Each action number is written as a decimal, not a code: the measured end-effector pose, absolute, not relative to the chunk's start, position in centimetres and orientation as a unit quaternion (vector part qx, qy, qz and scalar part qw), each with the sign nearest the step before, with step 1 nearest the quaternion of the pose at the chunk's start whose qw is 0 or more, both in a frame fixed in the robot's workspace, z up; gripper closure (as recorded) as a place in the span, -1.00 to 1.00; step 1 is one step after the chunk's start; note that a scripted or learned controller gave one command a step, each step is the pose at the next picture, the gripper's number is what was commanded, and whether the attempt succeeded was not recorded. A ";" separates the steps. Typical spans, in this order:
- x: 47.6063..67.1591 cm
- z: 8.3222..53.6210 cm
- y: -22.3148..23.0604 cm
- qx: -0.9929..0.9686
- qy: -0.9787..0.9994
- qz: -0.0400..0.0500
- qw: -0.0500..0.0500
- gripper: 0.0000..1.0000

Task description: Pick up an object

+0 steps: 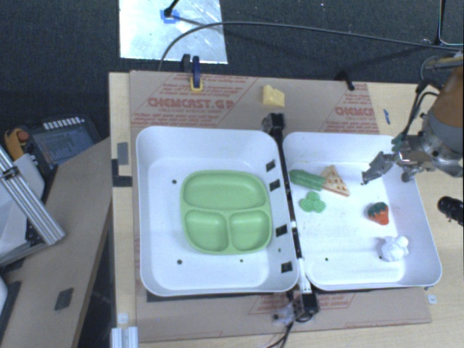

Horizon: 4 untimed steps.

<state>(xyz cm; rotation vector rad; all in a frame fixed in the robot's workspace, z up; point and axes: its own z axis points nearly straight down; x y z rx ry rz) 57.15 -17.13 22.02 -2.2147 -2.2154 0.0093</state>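
Over the right bin's (428, 256) far right rim hung the hand (378, 167); I could not tell its grip. Strawberry (378, 212) lay just below, open floor around it. Arm (444, 133) ran off-frame.

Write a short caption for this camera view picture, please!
Gripper hovers over right bin with toy strawberry; green tray fills left.
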 end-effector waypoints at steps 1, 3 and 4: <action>57.4 22.7 -17.1 -0.706 -0.708 0.000 -0.001 -1.00; 57.7 10.5 -17.7 -0.707 -0.707 0.000 0.001 -1.00; 57.7 8.4 -17.6 -0.707 -0.708 0.000 0.000 -1.00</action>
